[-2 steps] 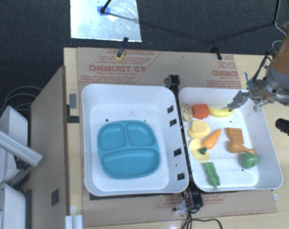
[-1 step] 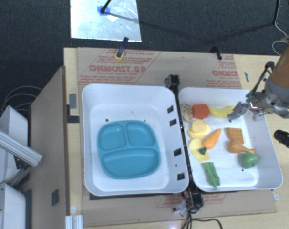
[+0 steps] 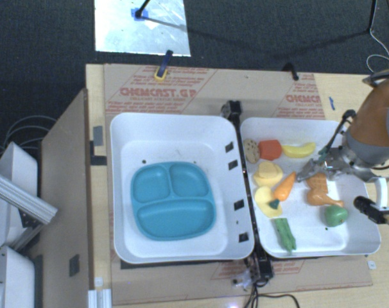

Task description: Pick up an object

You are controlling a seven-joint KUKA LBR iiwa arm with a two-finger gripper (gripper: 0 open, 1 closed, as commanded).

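Toys lie in the right bin: a carrot, a yellow banana, a red block, a green pickle and more. The gripper hangs low just beside the carrot's top end. It looks a little open with nothing in it, but the view is too small to be sure. To do this well, it should go straight down over the carrot's middle, squeeze gently, then lift slowly. The blue plate sits alone in the left bin.
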